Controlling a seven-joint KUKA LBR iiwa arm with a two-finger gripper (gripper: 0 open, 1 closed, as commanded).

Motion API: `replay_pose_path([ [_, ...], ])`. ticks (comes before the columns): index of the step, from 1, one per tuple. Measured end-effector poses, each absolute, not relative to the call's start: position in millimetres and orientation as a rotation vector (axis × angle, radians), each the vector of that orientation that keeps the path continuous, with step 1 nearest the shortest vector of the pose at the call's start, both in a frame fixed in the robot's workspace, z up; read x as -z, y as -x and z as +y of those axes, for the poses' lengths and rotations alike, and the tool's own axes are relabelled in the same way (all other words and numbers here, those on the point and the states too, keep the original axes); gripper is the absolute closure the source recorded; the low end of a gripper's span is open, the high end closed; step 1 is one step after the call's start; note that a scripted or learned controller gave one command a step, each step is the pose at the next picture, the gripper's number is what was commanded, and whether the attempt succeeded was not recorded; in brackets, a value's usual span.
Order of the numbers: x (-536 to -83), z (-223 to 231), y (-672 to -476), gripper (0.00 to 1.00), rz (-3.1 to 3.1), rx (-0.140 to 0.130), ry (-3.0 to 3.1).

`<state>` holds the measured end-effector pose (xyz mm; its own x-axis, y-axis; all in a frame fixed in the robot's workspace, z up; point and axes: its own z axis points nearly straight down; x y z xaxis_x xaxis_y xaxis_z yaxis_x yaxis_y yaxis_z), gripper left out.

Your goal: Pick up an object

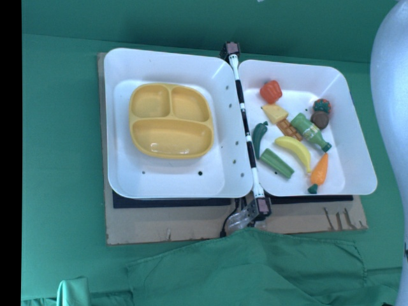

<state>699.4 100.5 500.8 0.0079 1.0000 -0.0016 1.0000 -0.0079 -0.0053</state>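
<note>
Camera view gives you the right bin (357, 171) crowded with small toy foods and the left bin (121, 171) holding a yellow divided plate (171, 120), while the arm (390, 88) shows as a grey blur down the right side, above and beside the right bin. You cannot tell how the gripper stands, whether open or closed, or whether it carries anything, so treat it as unloaded until you see otherwise. Your candidates all lie in the right bin: an orange pepper (271, 91) near the back, a yellow wedge (274, 113), a waffle piece (289, 129), a green bottle (310, 132), a banana (295, 152), a carrot (319, 172), a dark green pepper (259, 136) and a flat green piece (276, 162). The trouble you should expect comes from the crowding. The wedge, waffle piece, bottle and banana touch or nearly touch, so a descent there likely lands on two things at once or pushes one aside. The banana and carrot are rounded and may roll out of a pinch. The dark green pepper lies close to the divider (245, 123), which could block one side of the grasp. The orange pepper sits more apart and looks the safer choice.
</note>
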Motion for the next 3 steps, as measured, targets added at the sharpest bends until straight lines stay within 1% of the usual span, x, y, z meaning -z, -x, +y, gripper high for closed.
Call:
replay_pose_path([
  [1, -427, 27, -699.5, 0.0, -2.209, -0.009, 2.23],
  [2, -432, 32, -700.0, 0.0, -2.22, 0.003, 2.226],
  [3, -447, 32, -700.3, 1.0, -2.221, 0.012, 2.231],
])
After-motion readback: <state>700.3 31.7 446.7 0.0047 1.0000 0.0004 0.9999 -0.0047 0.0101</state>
